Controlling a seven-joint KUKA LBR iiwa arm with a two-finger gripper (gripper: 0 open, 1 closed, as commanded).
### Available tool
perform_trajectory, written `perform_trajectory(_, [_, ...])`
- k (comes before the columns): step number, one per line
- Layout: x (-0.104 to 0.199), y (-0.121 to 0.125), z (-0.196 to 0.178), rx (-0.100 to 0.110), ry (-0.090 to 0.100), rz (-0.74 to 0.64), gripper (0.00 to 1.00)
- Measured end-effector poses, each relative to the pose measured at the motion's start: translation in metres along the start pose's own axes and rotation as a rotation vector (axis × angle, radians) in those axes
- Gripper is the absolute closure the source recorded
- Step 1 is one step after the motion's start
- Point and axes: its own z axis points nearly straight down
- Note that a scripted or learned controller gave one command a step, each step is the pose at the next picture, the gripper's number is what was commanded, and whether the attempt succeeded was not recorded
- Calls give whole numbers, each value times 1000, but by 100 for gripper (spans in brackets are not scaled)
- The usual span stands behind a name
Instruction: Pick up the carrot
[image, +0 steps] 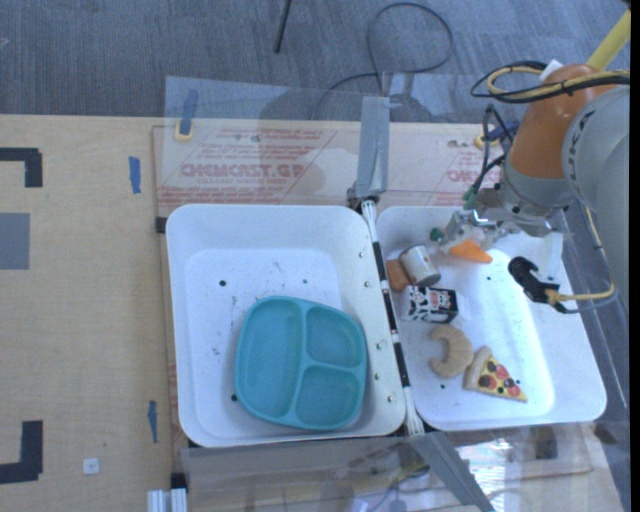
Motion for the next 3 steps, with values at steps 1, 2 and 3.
perform_trajectory(1, [81,3,-74,5,9,-62,100])
perform_trajectory(2, [83,-48,-100,6,12,-436,100])
perform_trajectory(3, [82,-77,-74,3,13,-864,100])
